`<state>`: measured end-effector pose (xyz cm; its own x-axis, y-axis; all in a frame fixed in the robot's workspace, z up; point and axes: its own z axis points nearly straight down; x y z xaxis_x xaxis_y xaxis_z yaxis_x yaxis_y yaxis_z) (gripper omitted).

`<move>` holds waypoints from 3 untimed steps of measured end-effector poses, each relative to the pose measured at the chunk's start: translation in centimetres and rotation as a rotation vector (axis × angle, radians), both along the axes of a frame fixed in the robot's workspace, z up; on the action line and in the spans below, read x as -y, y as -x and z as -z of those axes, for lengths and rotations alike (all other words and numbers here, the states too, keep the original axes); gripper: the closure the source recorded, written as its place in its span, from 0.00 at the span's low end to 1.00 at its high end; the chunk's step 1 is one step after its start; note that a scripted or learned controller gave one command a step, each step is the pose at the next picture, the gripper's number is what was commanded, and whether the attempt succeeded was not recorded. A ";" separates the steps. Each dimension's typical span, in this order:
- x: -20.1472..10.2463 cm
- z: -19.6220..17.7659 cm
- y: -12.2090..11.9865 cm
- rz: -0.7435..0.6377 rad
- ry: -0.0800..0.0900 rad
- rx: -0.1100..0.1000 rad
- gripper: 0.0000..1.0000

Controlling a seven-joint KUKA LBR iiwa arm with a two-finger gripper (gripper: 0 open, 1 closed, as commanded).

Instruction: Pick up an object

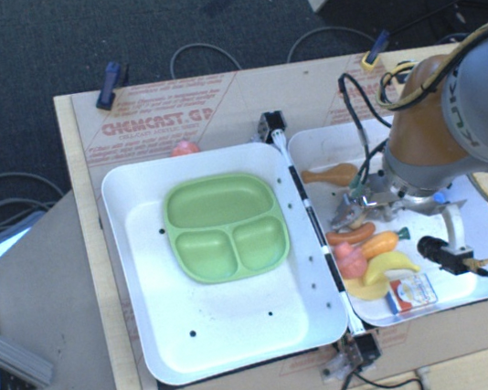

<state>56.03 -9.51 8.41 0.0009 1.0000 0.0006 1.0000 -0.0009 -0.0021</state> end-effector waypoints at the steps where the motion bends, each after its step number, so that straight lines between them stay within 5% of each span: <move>1: 0.0 -1.0 -0.1 0.001 0.001 0.003 1.00; 2: 0.0 -1.0 -0.1 0.000 0.001 0.002 0.00; 3: 1.1 0.0 5.6 0.000 0.000 0.000 0.00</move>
